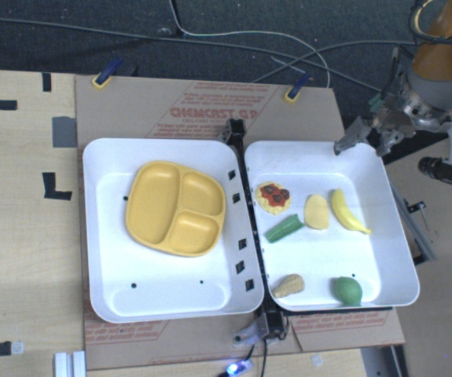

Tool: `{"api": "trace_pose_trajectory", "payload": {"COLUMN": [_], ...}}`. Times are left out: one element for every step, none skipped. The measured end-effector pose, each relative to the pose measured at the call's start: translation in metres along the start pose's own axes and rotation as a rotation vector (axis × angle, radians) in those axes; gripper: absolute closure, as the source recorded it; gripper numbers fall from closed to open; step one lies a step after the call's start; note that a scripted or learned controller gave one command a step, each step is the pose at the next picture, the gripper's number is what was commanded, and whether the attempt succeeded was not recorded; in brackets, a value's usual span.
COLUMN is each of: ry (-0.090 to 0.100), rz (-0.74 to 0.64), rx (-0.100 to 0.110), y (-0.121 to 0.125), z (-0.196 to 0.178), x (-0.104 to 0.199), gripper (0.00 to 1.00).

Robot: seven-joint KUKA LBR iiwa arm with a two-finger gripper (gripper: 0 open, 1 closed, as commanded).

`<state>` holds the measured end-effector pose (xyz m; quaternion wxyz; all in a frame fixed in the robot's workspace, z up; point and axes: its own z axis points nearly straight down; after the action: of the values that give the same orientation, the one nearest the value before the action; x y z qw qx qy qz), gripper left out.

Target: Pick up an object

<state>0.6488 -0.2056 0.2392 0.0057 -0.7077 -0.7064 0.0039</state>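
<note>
**Above the right bin's far corner, nothing picked yet**

Beyond the far right corner of the right bin (383, 234), the end effector (351, 140) hangs at the end of the grey arm (426, 85), with a dark tip reaching just over the bin's rim. Whether it is spread or closed I cannot tell from this slanted view; nothing is seen held in it.

Every candidate object lies loose on the floor of the right bin. Nearest the end effector is the banana (349, 212), just inside the bin's right half, with a pale yellow piece (317, 211) just beside it toward the divider. Further toward the divider sits a small round pizza-like toy (273, 197), and a green pepper-like piece (284, 228) lies just on its near side. At the bin's near edge rest a tan bread-like lump (288, 286) and a green round fruit (347, 290), well apart from each other.

Across the divider, the left bin (104, 234) carries a yellow divided plate (175, 208).

As a judgement, the task stands at its very start: no item is lifted, none is touched, and the end effector sits high and outside the cluster. What remains is the whole pick: travel over a chosen item, descend, close, and lift.
</note>
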Motion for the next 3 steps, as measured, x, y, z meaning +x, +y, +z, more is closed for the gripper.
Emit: {"api": "trace_pose_trajectory", "payload": {"ry": [-0.003,-0.003,-0.004], "rz": [-0.003,-0.003,-0.003], "rx": [-0.012,-0.008,-0.008], "y": [0.002,0.000,-0.001], "z": [-0.008,0.036,0.081], "x": [0.001,0.001,-0.002], "gripper": [0.00,0.00,0.00]}}
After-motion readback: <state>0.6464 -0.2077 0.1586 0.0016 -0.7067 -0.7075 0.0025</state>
